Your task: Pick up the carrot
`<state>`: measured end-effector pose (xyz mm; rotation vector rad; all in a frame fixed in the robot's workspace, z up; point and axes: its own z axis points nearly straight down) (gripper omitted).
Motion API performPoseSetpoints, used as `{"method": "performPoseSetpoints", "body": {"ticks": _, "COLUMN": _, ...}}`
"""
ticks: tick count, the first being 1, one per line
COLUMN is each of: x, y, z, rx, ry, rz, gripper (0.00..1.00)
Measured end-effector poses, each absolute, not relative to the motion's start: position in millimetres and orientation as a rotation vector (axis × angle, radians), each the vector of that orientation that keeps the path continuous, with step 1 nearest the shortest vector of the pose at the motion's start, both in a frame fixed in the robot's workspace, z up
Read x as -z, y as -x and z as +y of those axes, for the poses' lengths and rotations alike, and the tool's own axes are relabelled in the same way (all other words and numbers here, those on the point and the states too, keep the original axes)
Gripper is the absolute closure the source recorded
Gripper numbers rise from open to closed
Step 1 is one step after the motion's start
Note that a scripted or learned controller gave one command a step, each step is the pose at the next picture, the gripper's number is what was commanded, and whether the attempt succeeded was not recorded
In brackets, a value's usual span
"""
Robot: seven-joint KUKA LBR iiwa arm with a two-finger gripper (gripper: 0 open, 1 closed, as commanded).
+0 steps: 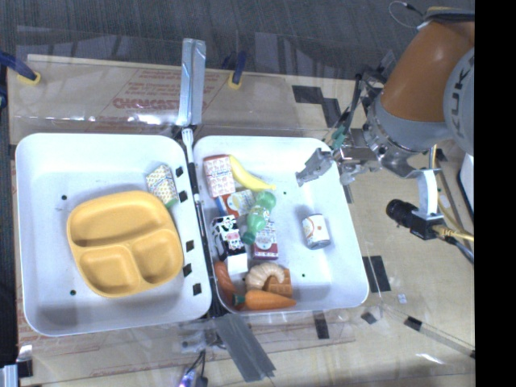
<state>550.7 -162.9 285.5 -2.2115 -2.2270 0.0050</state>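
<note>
Lying crosswise — carrot [268, 301]; tip seemingly right.

Count along with me:
bins [32, 216]: two
yellow trays [123, 241]: one
carrots [268, 301]: you have two
bananas [248, 176]: one
cans [316, 230]: one
green bottles [258, 215]: one

No legible text or labels

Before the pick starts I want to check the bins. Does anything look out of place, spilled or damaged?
Nothing looks spilled or broken. The right bin is crowded along its left side: the carrot lies at the near edge, touching the croissant. One small packet sits in the left bin beside the yellow tray.
</note>
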Motion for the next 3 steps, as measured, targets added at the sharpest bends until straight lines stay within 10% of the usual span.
{"method": "performPoseSetpoints", "body": {"ticks": 1, "x": -257.0, "y": -656.2, "z": -157.4, "rx": -0.002, "ry": 2.031, "rz": -2.395, "gripper": 0.0}}
{"method": "performPoseSetpoints", "body": {"ticks": 2, "x": -98.8, "y": -656.0, "z": -129.6, "rx": -0.006, "ry": 2.08, "rz": -2.349, "gripper": 0.0}}
{"method": "performPoseSetpoints", "body": {"ticks": 3, "x": -92.3, "y": -632.2, "z": -172.5, "rx": -0.006, "ry": 2.721, "rz": -1.559, "gripper": 0.0}}
